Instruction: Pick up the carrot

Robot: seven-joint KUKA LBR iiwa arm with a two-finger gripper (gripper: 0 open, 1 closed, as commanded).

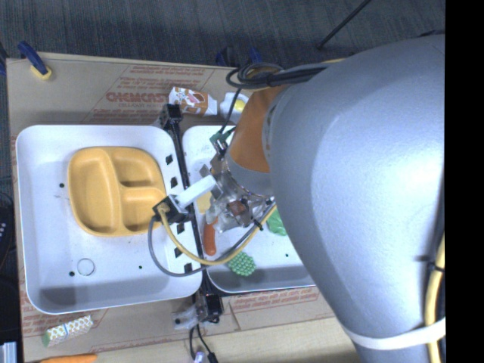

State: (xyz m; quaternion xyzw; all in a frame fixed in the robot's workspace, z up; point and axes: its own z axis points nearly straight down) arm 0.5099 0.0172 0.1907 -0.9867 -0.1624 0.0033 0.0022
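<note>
Beside right bin's left wall: carrot (209,240); claw (224,212) above, grip state unreadable.

We look from one fixed camera above the brown cardboard-covered bench (113,82), tilted down over two shallow white plastic bins (45,278) lying side by side; the bulky grey arm (363,187) enters from the right, close to the lens

You see the grey arm (355,180) reaching over the right bin (261,278), its gripper (219,216) low above the carrot (209,239). A yellow tray (113,189) lies in the left bin (45,225).
</note>
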